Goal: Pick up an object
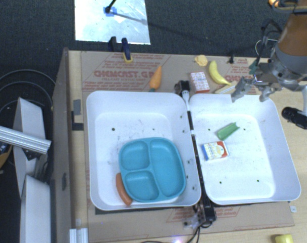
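The right bin (280,151) holds a green object (227,130) near its middle and a small white, orange and blue carton (215,150) just in front of it. In the left bin (100,135) lie a blue divided plate (152,169) and an orange sausage-like piece (123,189) at the plate's front left. My gripper (253,91) hangs above the right bin's far edge, with its two grey fingers spread apart and nothing between them. It is well above and behind the green object.
On the cardboard behind the bins lie a carrot (155,78), a small pink-and-white box (199,81), a banana (217,73) and a yellow bit (201,60). A blue clamp (125,48) stands at the far edge. Metal rails and cables sit left of the bench.
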